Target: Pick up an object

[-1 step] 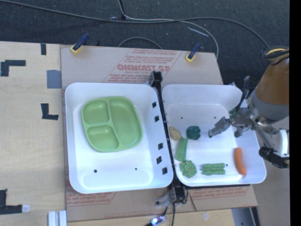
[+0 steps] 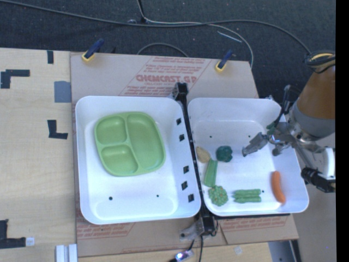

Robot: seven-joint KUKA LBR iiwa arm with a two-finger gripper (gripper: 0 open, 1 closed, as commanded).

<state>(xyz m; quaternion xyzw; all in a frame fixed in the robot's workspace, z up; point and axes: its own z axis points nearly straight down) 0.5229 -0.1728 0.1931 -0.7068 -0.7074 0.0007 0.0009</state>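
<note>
My arm enters the right bin point(image 2: 245, 109) from 3 o'clock; my fingers point(image 2: 256, 144) hover above its floor, but I cannot tell whether they are apart or together. Nearest candidate: the dark green broccoli piece point(image 2: 224, 154), at 8 o'clock of my fingers, with bare floor around it; I judge a straight descent over it the cleanest grasp. Left bin point(image 2: 87, 146): a green divided plate point(image 2: 130, 143), well apart. Further items, all lower: carrot point(image 2: 278, 186) at 5 o'clock, bean pods point(image 2: 247, 195), light green floret point(image 2: 218, 195), green stalk point(image 2: 210, 173) near the dividing wall, pale lump point(image 2: 203, 155).
</note>
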